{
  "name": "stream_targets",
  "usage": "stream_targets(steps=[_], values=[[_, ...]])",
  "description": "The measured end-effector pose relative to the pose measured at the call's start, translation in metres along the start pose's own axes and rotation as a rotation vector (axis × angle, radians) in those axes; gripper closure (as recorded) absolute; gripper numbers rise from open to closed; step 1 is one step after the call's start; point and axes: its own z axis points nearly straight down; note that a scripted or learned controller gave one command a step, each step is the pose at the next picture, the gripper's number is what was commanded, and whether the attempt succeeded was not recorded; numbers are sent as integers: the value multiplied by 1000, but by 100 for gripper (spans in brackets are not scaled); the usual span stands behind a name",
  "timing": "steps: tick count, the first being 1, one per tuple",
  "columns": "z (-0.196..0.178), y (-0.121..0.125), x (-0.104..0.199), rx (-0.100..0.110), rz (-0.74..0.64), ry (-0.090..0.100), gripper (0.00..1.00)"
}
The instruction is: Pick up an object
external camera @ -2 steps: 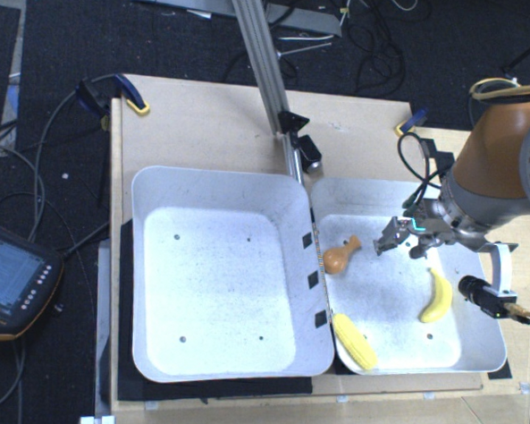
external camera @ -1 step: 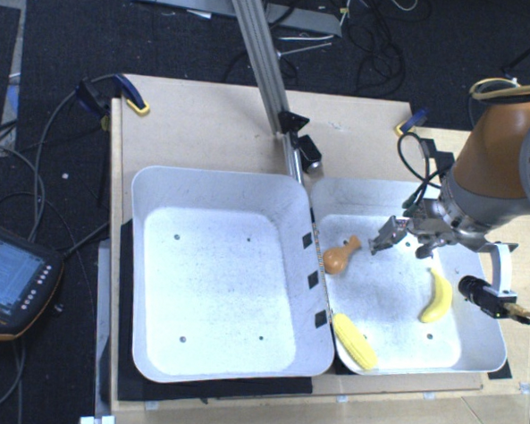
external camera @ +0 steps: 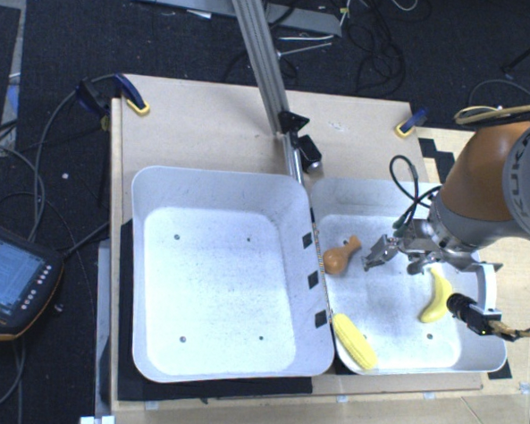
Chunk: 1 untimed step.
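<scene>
The hand [external camera: 397,255] hangs over the middle of the right bin [external camera: 480,359], its fingers spread a little with nothing between them, the grey arm [external camera: 495,180] with its orange band reaching in behind it. Just left of the hand a brown pear-shaped object [external camera: 341,255] lies near the bin's left wall, a yellow banana [external camera: 436,299] lies close on the hand's other side, and a yellow corn cob [external camera: 355,341] rests at the bin's near left corner. The left bin [external camera: 216,275] sits alongside on the table [external camera: 207,127].
</scene>
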Motion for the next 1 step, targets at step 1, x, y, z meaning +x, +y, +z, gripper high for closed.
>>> stream_targets(steps=[1], values=[[52,-1,0,0,0,0,0]])
